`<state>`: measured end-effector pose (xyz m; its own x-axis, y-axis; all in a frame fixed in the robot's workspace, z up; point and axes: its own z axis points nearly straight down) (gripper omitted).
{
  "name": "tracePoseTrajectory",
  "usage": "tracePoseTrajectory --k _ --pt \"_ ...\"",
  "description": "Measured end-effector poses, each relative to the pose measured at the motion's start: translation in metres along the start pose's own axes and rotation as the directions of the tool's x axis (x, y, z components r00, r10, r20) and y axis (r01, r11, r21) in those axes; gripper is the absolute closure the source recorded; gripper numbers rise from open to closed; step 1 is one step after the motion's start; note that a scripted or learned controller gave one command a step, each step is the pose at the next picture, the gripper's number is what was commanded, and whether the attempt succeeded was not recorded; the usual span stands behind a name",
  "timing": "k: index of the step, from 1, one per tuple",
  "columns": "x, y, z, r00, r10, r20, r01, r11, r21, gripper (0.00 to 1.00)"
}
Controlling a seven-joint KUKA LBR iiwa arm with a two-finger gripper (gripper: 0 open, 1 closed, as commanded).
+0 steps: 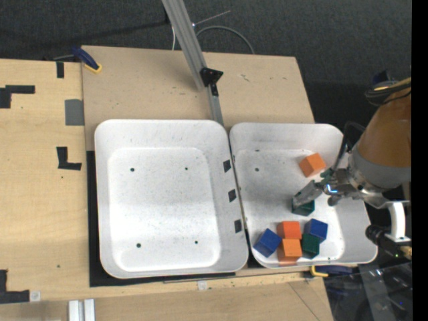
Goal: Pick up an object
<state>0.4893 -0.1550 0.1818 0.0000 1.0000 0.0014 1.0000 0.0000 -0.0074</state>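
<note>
Now my gripper [304, 199] sits low in the right bin [267, 139] over a dark green block [305, 208], positioned to grab it; its grip I cannot tell.

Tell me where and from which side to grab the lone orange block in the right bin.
Judging by its pose, grip the orange block across its two opposite flat sides, coming straight down from above: it lies apart from the other blocks, away from the right bin's wall.
</note>
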Motion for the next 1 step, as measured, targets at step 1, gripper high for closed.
tracePoseTrajectory --k 1 --pt "0.0079 -0.0045 0.0469 1.000 -0.001 -0.001 0.001 1.000 0.000 0.00"
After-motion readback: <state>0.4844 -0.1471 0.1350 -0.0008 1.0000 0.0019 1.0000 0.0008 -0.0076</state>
